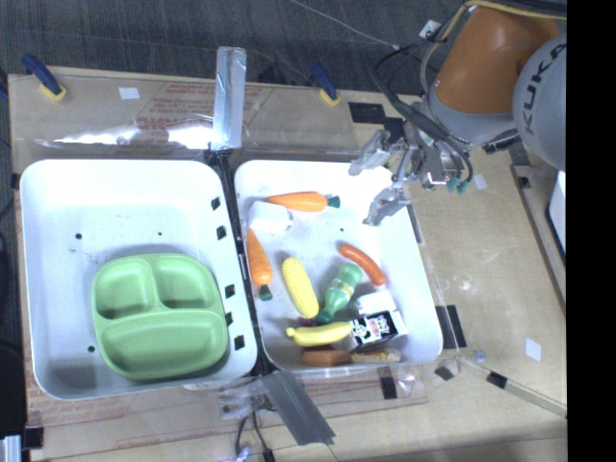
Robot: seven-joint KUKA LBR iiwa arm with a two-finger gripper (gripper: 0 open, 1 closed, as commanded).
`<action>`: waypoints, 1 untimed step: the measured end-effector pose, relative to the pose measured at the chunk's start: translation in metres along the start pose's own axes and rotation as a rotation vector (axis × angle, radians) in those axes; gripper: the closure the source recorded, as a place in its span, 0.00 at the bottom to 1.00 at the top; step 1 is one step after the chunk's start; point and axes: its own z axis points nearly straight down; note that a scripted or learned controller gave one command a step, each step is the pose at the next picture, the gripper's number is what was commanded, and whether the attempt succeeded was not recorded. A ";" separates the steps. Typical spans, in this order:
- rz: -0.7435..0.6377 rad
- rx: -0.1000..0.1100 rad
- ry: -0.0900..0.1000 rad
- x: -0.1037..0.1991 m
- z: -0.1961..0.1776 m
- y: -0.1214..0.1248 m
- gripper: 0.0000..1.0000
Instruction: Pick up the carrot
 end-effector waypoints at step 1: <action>-0.130 -0.006 0.010 0.023 0.130 0.050 0.00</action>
